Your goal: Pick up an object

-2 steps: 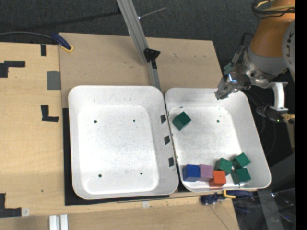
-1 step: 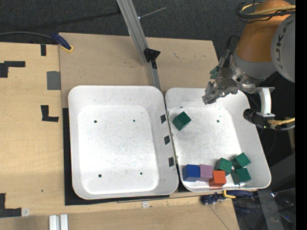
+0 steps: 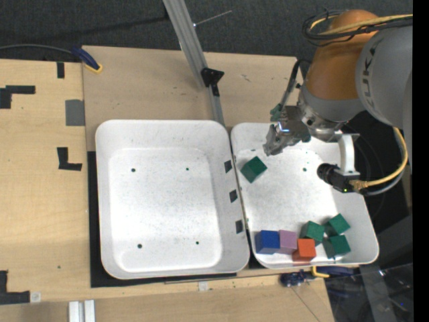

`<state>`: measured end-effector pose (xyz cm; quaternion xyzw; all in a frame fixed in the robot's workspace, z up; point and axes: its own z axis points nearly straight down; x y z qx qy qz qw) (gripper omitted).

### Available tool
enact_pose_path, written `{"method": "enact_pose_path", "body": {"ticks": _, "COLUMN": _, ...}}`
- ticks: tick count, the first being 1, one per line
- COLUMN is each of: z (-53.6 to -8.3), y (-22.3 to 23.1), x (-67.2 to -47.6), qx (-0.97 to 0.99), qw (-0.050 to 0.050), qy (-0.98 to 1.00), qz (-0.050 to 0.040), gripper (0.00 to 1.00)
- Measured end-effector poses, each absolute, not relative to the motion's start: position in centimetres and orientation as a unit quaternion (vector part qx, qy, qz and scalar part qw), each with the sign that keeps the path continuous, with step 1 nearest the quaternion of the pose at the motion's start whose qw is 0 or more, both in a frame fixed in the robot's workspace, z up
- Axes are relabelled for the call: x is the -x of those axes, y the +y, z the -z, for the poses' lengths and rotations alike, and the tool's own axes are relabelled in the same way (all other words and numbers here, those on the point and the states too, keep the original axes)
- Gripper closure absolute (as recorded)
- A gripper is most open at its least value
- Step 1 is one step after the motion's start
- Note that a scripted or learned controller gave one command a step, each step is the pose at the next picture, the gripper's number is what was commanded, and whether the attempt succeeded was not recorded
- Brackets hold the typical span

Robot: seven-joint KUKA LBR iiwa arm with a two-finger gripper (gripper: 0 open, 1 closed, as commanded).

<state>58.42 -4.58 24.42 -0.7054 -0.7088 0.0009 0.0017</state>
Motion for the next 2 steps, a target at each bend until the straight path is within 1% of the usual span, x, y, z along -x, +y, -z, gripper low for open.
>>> {"method": "enact_pose_path", "body": {"ticks": 1, "z": -24.7, "y": -0.2, "x": -55.6, "qx": 0.705, "qw": 0.002, "qy": -0.709, "qz": -0.0007, "gripper": 1.00}}
{"method": "enact_pose_path", "body": {"ticks": 2, "z": -23.7, "y": 5.6, "x": -54.3, "qx": 0.705, "qw": 0.002, "qy": -0.710, "qz": -0.0009, "gripper": 1.00}}
